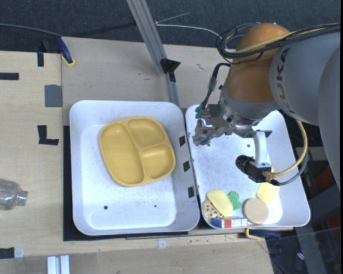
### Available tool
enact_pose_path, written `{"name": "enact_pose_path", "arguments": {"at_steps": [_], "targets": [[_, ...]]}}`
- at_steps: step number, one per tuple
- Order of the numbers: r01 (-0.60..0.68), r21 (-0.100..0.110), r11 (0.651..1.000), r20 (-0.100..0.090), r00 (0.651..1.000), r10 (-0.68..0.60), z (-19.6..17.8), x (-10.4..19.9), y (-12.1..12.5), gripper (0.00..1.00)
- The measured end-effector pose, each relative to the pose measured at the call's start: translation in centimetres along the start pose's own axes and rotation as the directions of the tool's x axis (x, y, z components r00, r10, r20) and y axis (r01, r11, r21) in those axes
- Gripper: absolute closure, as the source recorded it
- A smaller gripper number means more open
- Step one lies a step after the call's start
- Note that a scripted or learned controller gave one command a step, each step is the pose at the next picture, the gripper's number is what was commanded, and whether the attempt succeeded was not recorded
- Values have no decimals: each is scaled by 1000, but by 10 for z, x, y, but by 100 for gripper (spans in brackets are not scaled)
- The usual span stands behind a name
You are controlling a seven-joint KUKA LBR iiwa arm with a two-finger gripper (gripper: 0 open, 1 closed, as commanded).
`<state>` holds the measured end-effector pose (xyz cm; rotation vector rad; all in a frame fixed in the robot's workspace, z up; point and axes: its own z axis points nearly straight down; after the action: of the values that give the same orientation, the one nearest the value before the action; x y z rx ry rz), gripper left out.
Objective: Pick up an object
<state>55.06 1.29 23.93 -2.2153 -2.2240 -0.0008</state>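
Jaw state unreadable; the gripper (204,131) hangs well apart from the small objects (240,205) in the right bin (297,210).

— What is sitting on the bench (23,153)?
— Two shallow white bins are lying side by side on it: the left bin (80,170) and the right bin (294,207), their inner rims touching.
— Anything else resting on the wood?
— A clear plastic bottle (4,194) is lying on its side near the left edge, well apart from the bins.
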Motion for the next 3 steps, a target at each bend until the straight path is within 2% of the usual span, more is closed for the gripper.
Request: {"name": "enact_pose_path", "arguments": {"at_steps": [1, 2, 3], "targets": [[-5, 3, 1000, 3, 1000, 5, 7, -1, -18, 100], [4, -8, 1000, 0, 1000, -4, -58, 53, 12, 100], [-3, 2, 1000, 4, 1000, 3, -43, 62, -4, 100]]}}
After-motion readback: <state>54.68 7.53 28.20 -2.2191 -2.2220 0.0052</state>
